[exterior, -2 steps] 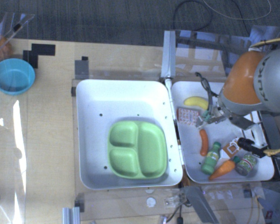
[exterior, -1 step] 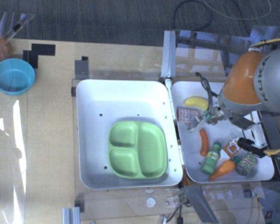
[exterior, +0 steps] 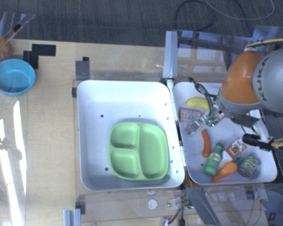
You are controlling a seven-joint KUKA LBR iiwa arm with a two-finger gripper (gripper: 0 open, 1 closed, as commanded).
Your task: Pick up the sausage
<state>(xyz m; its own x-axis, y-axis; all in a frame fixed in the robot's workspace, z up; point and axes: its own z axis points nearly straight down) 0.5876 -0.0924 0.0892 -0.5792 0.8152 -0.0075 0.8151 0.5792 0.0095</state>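
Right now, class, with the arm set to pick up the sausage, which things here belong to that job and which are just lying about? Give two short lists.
Belongs to the job:
sausage in the right bin
gripper, above the sausage

Just lying about:
green bottle
carrot
can
banana
green tray in the left bin
blue bowl on the bench

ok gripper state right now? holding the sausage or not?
Gripper: open or shut cannot be told from this view; nothing seen in it. It is just above the sausage, which lies in the right bin.
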